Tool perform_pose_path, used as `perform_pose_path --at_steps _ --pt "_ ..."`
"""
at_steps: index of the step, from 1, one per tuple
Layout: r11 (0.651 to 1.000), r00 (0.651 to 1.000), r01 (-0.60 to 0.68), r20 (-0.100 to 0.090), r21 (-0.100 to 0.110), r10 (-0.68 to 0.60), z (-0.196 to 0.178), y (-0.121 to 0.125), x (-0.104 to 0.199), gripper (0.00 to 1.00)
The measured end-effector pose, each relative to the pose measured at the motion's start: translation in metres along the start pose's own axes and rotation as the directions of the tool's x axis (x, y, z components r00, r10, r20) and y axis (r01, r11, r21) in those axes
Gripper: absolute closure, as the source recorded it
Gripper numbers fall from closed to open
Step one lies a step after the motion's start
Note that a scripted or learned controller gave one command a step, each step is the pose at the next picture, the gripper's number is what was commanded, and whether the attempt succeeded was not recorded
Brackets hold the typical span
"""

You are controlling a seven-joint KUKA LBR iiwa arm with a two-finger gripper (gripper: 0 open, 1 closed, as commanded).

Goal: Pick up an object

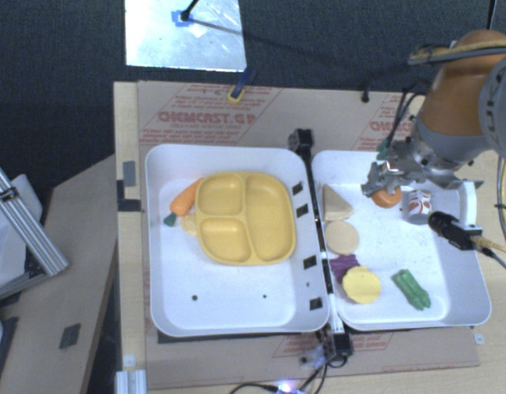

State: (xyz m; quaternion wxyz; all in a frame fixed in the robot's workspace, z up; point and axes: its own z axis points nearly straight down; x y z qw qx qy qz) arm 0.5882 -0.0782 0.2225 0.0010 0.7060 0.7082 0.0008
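Over right bin (pixel 474 302): pincer (pixel 382 185) touching orange object (pixel 389 197); opening and grip unclear.

Surface (pixel 88 245): pale wood-grain top, filling the lower and left part of the view.
Protective sheet (pixel 211 113): tan board with red repeated lettering, lying flat on the surface under both bins.
Floor covering (pixel 47 64): dark blue-grey carpet, at 9 to 1 o'clock beyond the surface.
Reflective panel (pixel 184 21): square, silvery, lying on the carpet at 11 o'clock; a thin dark rod crosses it and meets a small blue mark.
Aluminium framing (pixel 19 220): slotted rails, slanted, at 9 o'clock by the left edge.
Light: even, soft shadows.
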Motion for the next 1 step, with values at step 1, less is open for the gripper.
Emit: perform_pose_path --at_steps 1 --pt "1.000 1.000 0.000 0.000 0.001 0.000 0.0076 -0.0038 0.0064 1.00"
